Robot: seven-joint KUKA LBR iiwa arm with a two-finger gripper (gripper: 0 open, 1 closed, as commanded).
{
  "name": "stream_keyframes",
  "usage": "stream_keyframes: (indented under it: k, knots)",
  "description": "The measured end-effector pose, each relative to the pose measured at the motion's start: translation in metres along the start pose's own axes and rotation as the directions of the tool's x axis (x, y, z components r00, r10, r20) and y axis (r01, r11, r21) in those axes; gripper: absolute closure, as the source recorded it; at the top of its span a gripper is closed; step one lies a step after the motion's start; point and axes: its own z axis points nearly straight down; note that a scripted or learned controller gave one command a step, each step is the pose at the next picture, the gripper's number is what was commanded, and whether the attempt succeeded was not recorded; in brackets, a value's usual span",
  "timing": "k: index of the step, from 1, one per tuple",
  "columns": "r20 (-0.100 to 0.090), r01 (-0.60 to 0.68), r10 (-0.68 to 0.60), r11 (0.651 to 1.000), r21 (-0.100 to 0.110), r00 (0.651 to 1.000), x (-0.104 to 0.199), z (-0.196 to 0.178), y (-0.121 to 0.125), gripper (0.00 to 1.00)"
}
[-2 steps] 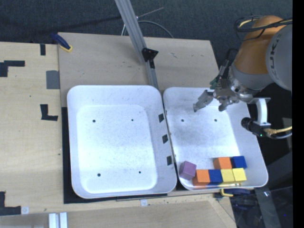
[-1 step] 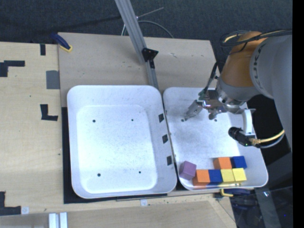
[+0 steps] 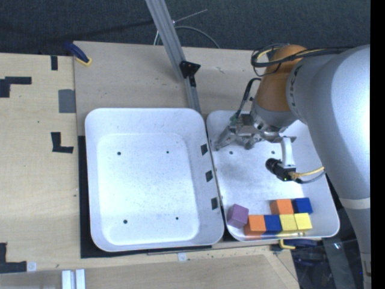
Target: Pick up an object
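Far to my left the surface (image 3: 36,179) is pale wood marked with black tape shapes (image 3: 58,142) and one grey patch (image 3: 66,100), and a blue-and-yellow object (image 3: 79,53) lies near its back edge. Next comes the left bin (image 3: 96,131), a shallow white tray with a few dark dots on its floor. A grey metal pole (image 3: 165,26) slants down from the top of the view and ends at a black clamp (image 3: 189,70) just behind that bin. Small black clips (image 3: 209,175) sit along the seam where the two bins touch.

The right bin (image 3: 231,176) holds the blocks, all gathered in its near corner: a purple block (image 3: 239,214) leftmost, tilted, just beside an orange block (image 3: 257,223), then a blue block (image 3: 272,223) and two yellow blocks (image 3: 295,222) in a row, with a second orange block (image 3: 281,207) and a second blue block (image 3: 302,205) touching them behind.

My fingers (image 3: 237,136) are over the far left part of the right bin, well apart from the blocks; whether they are spread or pressed together I cannot tell, and I see no block between them. Above them are my orange band (image 3: 274,92) and my grey arm (image 3: 337,113), with a black cable fitting (image 3: 278,168) hanging over the bin floor.
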Motion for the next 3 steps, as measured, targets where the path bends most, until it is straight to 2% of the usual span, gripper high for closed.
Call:
stream_keyframes:
  k: [1,2,3]
  knots:
    - [-0.003,0.001,-0.001,1.0,-0.009,1.0,0.043,-0.109,-0.041,0.0]
    - [-0.004,0.006,-0.006,1.0,-0.006,1.0,0.135,-0.104,0.009,0.0]
    - [0.001,-0.002,0.002,1.0,0.0,1.0,0.148,-0.104,-0.036,0.0]
